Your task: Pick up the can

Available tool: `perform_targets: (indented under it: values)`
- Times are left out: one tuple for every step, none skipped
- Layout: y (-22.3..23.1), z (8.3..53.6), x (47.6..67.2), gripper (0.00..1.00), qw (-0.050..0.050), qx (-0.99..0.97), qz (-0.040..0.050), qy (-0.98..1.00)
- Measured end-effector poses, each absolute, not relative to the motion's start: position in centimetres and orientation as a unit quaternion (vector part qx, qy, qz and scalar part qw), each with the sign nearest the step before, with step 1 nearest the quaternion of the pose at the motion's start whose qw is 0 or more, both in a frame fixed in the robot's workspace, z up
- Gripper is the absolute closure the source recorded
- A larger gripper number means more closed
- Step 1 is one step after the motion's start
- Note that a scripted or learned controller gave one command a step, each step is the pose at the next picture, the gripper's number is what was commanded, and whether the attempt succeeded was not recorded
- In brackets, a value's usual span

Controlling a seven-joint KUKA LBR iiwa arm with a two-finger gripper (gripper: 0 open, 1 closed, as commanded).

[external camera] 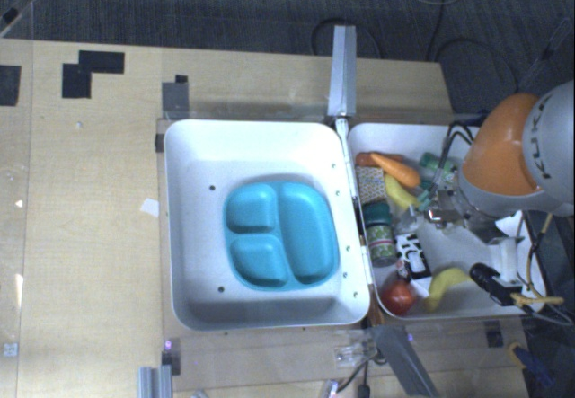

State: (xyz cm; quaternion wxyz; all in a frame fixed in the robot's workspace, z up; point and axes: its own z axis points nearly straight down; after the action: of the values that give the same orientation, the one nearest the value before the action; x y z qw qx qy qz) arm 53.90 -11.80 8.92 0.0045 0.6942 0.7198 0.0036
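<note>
The can (379, 240), small with a green label, lies against the left wall of the right bin (467, 311). My gripper (431, 197) hangs over the upper middle of that bin, to the right of the can and slightly farther back, beneath the orange band of the arm (497, 158). It is apart from the can, with a yellow fruit (400, 194) between them. Nothing shows as held.
The right bin is crowded: a carrot (395, 168), a brown checkered piece (368, 181), a black-and-white block (413, 253), a red apple (398, 297) and a banana (446, 284). The left bin (193, 207) holds a blue divided plate (278, 234).
</note>
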Motion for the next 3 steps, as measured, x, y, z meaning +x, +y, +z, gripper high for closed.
perform_targets:
  values:
    - [-9.7, 9.1, 49.2, 0.0, 0.01, 0.692, 0.0049, 0.722]
    - [-8.4, 8.9, 56.7, 0.0, 0.005, 0.76, 0.0046, 0.65]
    - [-11.0, 9.0, 49.2, 0.0, 0.007, 0.701, 0.0049, 0.713]
